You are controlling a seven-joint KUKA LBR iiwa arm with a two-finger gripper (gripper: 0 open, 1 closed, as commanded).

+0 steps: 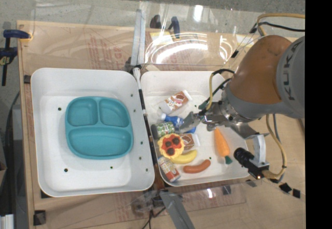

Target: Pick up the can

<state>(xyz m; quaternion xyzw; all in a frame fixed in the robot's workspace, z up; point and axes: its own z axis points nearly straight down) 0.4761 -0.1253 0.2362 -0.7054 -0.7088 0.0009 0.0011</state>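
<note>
Left of gripper (193, 120): can (163, 130), glossy metal, green label. Bins (46, 181) smooth white plastic. Teal divided plate (98, 127) matt plastic. Toy carrot (222, 145), banana (185, 158) shiny plastic. Bench (72, 46) pale wood.

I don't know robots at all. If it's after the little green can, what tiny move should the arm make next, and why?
Probably a short slide further left and down. The gripper sits over the blue packet, just right of the green can, which lies on its side by the right bin's left wall, crowded by the toy pizza. Nothing shows between the fingers.
</note>
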